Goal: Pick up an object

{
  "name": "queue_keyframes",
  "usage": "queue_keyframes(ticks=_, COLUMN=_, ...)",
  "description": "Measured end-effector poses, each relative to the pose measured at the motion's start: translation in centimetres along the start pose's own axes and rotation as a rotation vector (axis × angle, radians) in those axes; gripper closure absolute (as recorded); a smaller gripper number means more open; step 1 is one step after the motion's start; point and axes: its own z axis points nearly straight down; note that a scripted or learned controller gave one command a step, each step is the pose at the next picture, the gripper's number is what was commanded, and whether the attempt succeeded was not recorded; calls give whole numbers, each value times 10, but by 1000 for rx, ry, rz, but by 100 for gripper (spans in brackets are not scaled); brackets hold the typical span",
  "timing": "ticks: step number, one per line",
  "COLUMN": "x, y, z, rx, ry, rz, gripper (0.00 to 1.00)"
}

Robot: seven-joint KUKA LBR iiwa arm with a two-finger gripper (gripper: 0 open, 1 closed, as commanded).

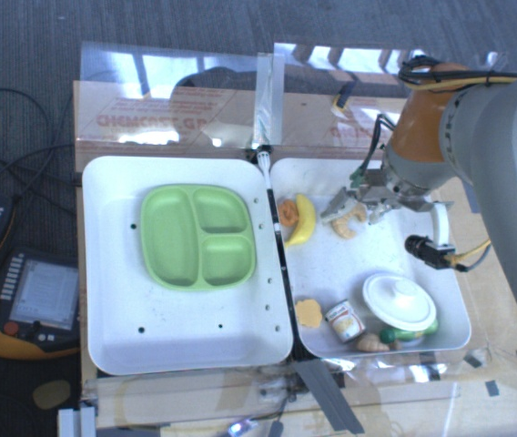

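My gripper (pixel 357 211) is low in the right bin (pixel 450 280), near its back middle, and it is open. One grey finger (pixel 333 212) points left and the other sits to the right. A small tan food piece (pixel 348 225) lies on the bin floor just under and between the fingertips; I cannot tell whether they touch it. Just to the left, a yellow banana (pixel 303 218) leans against an orange piece (pixel 287 213) by the bin divider.
At the front of the right bin are a white lidded bowl (pixel 399 301), a small can (pixel 342 320), a yellow round piece (pixel 308 313), and green (pixel 410 334) and tan (pixel 371 342) items. A green divided plate (pixel 197 236) lies in the left bin (pixel 113 326).
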Motion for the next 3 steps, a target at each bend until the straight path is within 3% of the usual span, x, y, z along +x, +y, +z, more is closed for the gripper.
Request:
queue_keyframes(ticks=1, x=-17, y=17, z=15, rx=-11, ry=-4, rz=-102, gripper=0)
queue_keyframes(ticks=2, x=-16, y=18, z=9, rx=-11, ry=-3, rz=-102, gripper=100)
queue_keyframes(ticks=3, x=37, y=38, z=-79, rx=1, ry=-2, rz=331, gripper=100)
